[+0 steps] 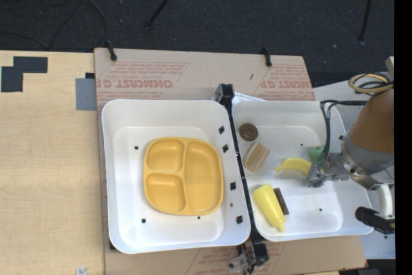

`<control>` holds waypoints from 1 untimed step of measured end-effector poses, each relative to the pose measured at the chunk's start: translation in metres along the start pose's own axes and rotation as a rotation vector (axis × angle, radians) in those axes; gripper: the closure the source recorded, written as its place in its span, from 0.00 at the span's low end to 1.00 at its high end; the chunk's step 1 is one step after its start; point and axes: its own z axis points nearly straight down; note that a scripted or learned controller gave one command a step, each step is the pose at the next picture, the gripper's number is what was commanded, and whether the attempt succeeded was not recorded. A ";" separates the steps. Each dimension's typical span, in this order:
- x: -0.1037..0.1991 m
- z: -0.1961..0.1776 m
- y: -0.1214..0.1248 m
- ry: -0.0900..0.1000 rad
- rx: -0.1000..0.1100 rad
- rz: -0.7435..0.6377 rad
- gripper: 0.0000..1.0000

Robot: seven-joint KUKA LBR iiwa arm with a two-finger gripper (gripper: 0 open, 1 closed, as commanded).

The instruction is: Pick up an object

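The right bin [302, 223] holds a small brown round disc [248, 132], a tan block [255, 156], a yellow banana [293, 166], a yellow wedge-shaped object [268, 205] with a dark strip along it, and a green item [316, 153] partly hidden behind the arm. My gripper [315, 177] is low in this bin, just right of the banana's right end and below the green item. Nothing can be seen held in it.
The left bin [122, 203] holds a yellow divided plate [183, 175]. A black divider [235, 164] runs between the two bins. The arm's orange band [376, 122] and grey wrist hang over the right bin's right edge. Cables loop at the far right.
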 end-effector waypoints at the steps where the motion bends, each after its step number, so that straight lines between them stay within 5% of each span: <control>1: 0.001 -0.041 -0.001 -0.003 -0.008 -0.003 1.00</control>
